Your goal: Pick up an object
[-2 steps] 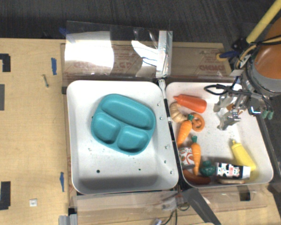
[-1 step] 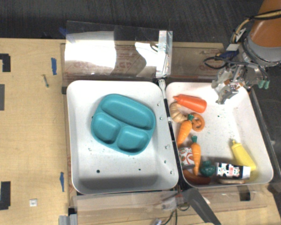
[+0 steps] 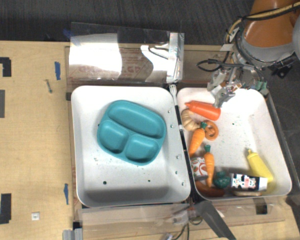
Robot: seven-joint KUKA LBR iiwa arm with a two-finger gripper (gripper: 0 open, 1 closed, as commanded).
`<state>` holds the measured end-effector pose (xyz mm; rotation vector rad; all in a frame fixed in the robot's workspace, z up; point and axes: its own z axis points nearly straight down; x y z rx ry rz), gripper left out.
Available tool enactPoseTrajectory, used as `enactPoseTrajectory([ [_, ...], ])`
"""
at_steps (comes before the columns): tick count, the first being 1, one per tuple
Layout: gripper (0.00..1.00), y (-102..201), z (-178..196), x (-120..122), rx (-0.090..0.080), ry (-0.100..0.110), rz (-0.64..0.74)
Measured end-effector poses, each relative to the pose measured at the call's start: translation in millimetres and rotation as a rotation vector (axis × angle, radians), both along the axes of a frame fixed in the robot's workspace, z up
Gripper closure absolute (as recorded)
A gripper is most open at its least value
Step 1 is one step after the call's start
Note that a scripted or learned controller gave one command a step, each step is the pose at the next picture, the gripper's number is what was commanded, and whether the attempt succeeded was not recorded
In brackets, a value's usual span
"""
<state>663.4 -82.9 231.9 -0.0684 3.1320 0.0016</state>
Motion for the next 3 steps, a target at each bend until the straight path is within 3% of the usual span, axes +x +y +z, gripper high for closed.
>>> enactPoseTrajectory([
  [1,1.00,-17.8,10.1,5.1,-0.002,-0.002,0.077],
  [2,1.00,3.5,38.4,5.4,0.000,-0.004,0.025],
  [3,1.00,-24.6,11.7,-53.6,-0.002,0.005,0.153],
])
